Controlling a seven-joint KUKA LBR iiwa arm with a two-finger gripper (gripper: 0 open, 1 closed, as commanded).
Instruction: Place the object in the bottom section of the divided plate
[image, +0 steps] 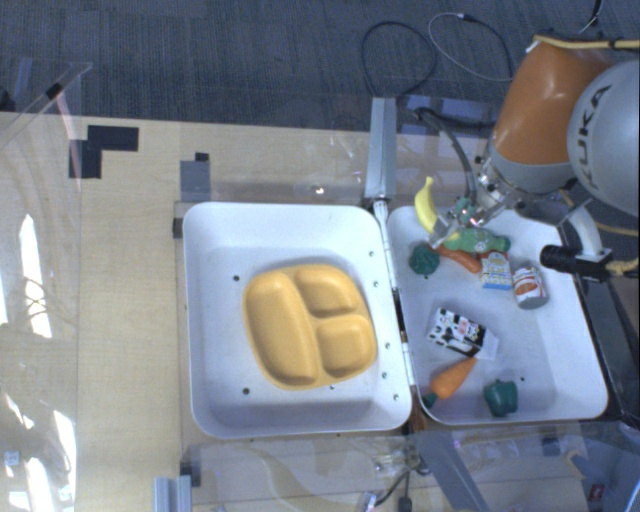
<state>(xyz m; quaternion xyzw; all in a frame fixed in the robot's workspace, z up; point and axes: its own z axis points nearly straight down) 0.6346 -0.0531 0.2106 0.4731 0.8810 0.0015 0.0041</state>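
The yellow divided plate (308, 325) sits in the left bin (215, 250), its three sections bare. In the right bin (570, 350), the gripper (462, 215) hangs above a carrot (462, 260) beside a banana (427, 205); clutter hides its jaw state.

Yellow divided plate (310, 323) — left bin (215, 300)

Wooden bench (110, 330) with two white bins (210, 400) side by side

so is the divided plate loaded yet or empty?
Empty: the yellow divided plate in the left bin shows bare compartments; the toys lie in the right bin.
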